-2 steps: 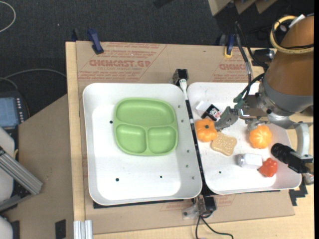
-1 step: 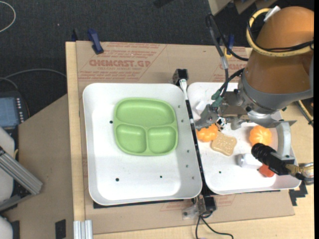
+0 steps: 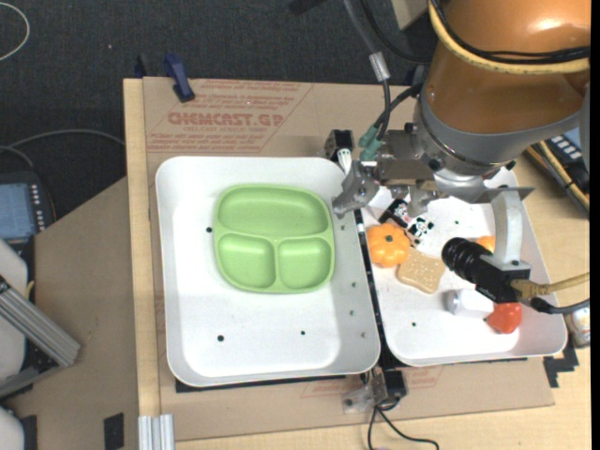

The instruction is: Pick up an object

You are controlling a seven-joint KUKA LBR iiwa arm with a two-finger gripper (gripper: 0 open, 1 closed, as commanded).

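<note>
Pincer (image 3: pixel 386 195) over toy bin (image 3: pixel 469 347); green plate (image 3: pixel 274 237) in neighbouring bin (image 3: pixel 187 317)

Green divided plate (image 3: pixel 275 238): lay flat, centre-left of frame, in left bin (image 3: pixel 178 279).
Orange pumpkin (image 3: pixel 388 245): sat right of centre, by right bin's (image 3: pixel 450 345) left wall.
Tan waffle (image 3: pixel 419 272): flat, just below-right of pumpkin.
Red piece (image 3: pixel 505 318): lower right, near rim.

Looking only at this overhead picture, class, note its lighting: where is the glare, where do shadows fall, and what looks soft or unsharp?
Camera view: pale glare streaks cross the arm's orange band; the left bin is evenly lit, with a faint grey shadow below the green plate; the arm seems to shade the top of the right bin; the band, nearest the lens, looks soft.
</note>
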